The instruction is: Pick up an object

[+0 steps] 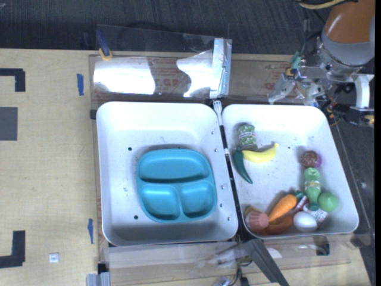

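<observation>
Left to right: the wooden bench (41, 177) is lying bare beside the left bin (113, 124), which is holding a blue divided tray (176, 183). The right bin (286, 118) is carrying the candidates: a yellow banana (262, 154) toward the middle, an orange carrot (282, 206) and a white egg (305, 221) crowding the near corner. The gripper (297, 85) is hanging beyond the bin's far rim, and I cannot tell how its jaws are standing. I judge the approach is only beginning; next it needs descending over the fairly isolated banana.
</observation>
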